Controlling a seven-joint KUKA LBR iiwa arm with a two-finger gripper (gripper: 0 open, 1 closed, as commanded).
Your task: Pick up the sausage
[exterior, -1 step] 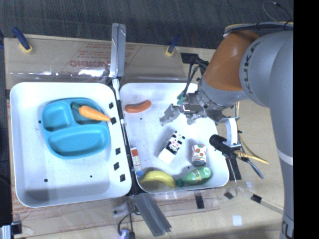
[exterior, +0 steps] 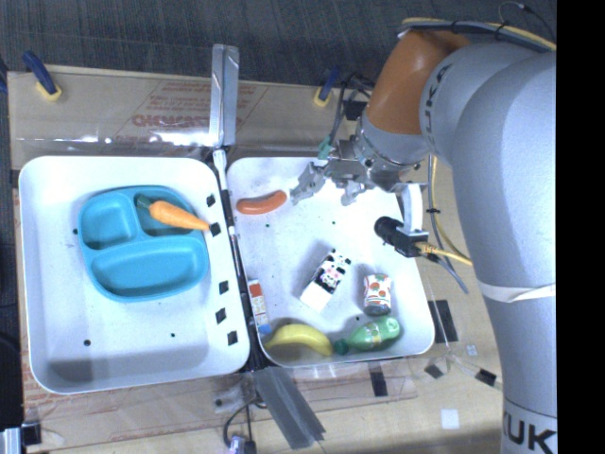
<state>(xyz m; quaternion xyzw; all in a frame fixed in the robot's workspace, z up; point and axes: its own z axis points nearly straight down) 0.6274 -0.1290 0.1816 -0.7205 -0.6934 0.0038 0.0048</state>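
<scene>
The sausage (exterior: 261, 202) is a short orange-brown link lying on the floor of the right bin (exterior: 284, 253), near its upper left corner. My gripper (exterior: 328, 185) hangs over the same bin, just right of the sausage. Its two grey fingers are spread apart, one fingertip (exterior: 304, 188) close to the sausage's right end and the other further right. Nothing sits between them. The sausage is apart from the fingers and rests flat.
The right bin also holds a black-and-white carton (exterior: 324, 279), a small can (exterior: 377, 294), a banana (exterior: 298, 340) and a green bottle (exterior: 371, 335) along the front. In the left bin (exterior: 57, 301) a blue divided tray (exterior: 142, 253) carries a carrot (exterior: 177, 216).
</scene>
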